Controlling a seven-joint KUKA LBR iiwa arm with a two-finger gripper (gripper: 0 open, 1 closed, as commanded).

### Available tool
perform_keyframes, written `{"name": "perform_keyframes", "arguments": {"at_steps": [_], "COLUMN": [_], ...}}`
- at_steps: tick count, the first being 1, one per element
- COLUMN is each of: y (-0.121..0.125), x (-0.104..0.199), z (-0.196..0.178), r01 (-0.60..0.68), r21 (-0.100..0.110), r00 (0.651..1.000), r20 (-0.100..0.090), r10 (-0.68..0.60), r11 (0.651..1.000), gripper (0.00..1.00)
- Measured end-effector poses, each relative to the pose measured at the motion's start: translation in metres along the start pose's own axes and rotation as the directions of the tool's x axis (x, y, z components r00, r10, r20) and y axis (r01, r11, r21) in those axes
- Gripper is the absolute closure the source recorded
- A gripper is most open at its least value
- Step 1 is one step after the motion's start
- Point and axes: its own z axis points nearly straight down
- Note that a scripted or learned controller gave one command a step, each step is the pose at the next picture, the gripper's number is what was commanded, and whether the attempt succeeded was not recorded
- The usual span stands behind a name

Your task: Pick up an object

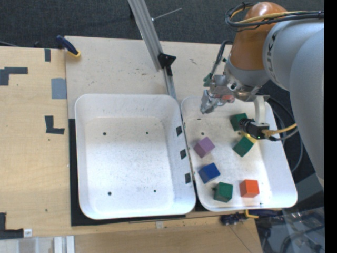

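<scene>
Looming at the frame's right, cut off by its edge, the grey arm (295, 51) is holding its gripper (209, 105) over the right bin's (279, 178) upper left corner, nothing showing between its fingers, above the purple block (204, 146).

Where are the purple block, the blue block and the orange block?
purple block (204, 146), camera view, top face.
blue block (209, 172), camera view, top face.
orange block (249, 188), camera view, top face.
</scene>
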Motion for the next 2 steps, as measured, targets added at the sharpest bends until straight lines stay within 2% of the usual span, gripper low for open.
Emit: {"name": "perform_keyframes", "arguments": {"at_steps": [2], "y": [0.019], "x": [0.108], "z": [-0.025], "r01": [0.001], "r21": [-0.001], "r00": [1.0], "r20": [-0.001], "r10": [-0.001], "r11": [1.0], "gripper": [1.0]}}
